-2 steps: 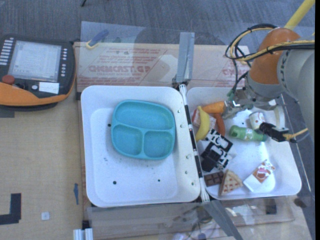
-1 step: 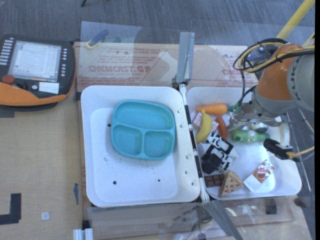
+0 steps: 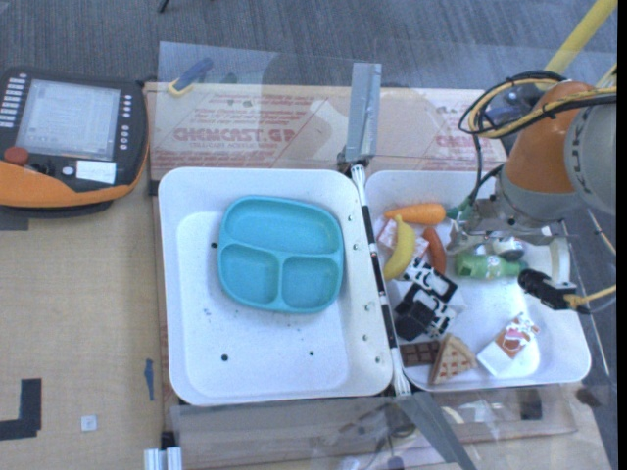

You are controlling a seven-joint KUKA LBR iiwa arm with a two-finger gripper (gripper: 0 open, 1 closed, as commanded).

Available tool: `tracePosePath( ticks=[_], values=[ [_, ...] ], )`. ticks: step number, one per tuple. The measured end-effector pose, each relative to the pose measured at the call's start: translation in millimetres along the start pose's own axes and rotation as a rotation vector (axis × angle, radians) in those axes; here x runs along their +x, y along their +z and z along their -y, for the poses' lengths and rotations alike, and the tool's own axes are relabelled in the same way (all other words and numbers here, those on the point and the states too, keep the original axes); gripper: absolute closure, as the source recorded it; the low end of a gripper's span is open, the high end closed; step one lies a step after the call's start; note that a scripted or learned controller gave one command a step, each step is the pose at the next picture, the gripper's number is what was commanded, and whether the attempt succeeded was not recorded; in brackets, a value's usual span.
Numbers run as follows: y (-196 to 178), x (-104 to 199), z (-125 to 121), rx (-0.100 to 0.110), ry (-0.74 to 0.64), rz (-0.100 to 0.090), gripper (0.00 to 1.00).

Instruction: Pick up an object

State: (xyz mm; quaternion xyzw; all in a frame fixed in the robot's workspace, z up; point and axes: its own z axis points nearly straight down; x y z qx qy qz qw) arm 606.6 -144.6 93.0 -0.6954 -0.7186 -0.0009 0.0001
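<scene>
Tool [image 3: 480, 238] hung low in the right bin [image 3: 563, 360], approx. directly over the green object [image 3: 488, 264]; couldn't tell its state, arm blocked it. Green object lay just at the tool's 6 o'clock, touching or nearly so, long axis running 3–9 o'clock. Carrot [image 3: 416, 212] sat near at 9 o'clock, banana [image 3: 399, 248] beyond it. Likely pick: the green object, w/ a short drop.

Matt white plastic bins [image 3: 186, 292]; smooth teal plastic tray [image 3: 280, 254]; banana [image 3: 400, 248] possibly glossy plastic.
</scene>
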Motion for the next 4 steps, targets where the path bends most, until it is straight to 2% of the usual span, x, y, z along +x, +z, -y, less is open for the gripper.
tracePosePath(
  ticks=[1,2,3,4],
  values=[
    [-81.5,-79.0,17.5,0.005,0.202,0.002,1.00],
    [-81.5,-78.4,17.4,0.005,0.202,0.001,0.00],
    [-48.1,-68.4,-11.8,-0.017,0.234,0.005,0.00],
    [-27.1,-58.6,-19.1,0.001,0.223,-0.001,0.00]
  ],
)
